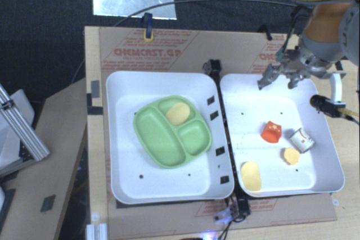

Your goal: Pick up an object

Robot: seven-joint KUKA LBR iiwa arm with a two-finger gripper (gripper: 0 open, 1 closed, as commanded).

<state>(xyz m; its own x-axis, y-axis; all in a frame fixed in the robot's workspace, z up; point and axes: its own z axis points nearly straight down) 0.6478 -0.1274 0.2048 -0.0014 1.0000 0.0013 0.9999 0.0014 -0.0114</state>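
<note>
My gripper [279, 81] hangs over the far edge of the right bin [253, 94], its two fingers spread open with nothing between them. Well in front of it on the bin floor lie a red object [271, 132], a small white and silver can [302, 140] on its side, a small orange-yellow piece [291, 155] and a pale yellow oval [251, 175]. All of them sit apart from the gripper. In the left bin [126, 177] a green divided plate [169, 135] holds a yellow item [178, 114] in its upper compartment.
A black divider with clips [220, 121] runs between the two bins. Cardboard [169, 50] lies under and behind the bins. A black cable [225, 1] arcs across the back toward the arm. A metal rail [19, 126] stands at the left.
</note>
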